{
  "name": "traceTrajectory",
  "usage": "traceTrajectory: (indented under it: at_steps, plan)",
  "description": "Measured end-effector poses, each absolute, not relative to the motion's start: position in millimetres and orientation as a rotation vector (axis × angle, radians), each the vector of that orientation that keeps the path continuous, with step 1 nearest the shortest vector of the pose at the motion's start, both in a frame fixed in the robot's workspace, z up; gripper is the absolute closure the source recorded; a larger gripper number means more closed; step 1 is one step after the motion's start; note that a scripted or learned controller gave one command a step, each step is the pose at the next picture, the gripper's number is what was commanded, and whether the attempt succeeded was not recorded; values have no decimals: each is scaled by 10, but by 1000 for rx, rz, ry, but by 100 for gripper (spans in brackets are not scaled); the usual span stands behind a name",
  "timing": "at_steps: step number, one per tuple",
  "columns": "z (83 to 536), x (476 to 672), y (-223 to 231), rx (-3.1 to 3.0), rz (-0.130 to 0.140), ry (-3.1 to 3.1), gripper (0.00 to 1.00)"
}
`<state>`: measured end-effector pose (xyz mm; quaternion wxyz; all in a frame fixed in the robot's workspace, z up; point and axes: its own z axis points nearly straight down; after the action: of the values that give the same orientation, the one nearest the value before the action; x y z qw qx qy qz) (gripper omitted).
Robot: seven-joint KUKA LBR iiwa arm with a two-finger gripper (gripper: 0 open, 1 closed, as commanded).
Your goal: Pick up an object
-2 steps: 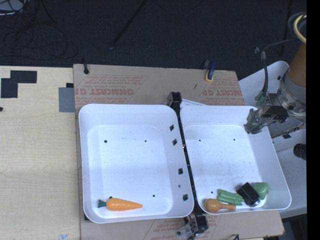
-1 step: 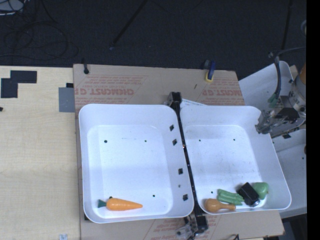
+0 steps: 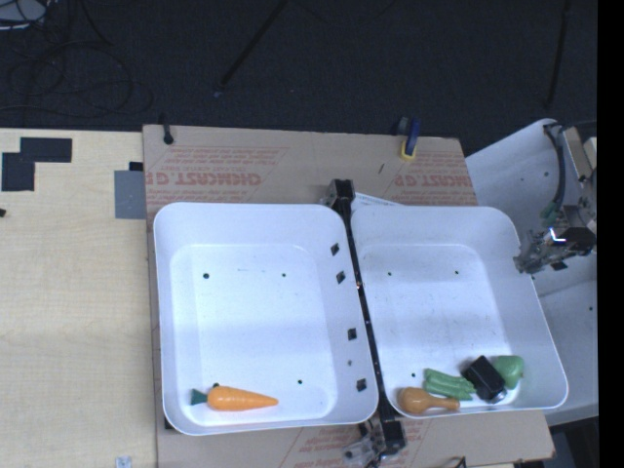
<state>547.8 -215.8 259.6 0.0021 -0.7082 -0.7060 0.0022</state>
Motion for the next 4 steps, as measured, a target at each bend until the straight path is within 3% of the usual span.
traceTrajectory:
  at_steps: [1, 2, 3, 4]
  plan:
    - [3134, 5460, -1842, -2220, -3, -2226, 100]
    - [2778, 5306, -2146, -2221, 6, -2215, 100]
    - [3212, 5295, -1755, -2219, -2, -2227, 100]
    - [2833, 5236, -2151, -2221, 6, -2215, 100]
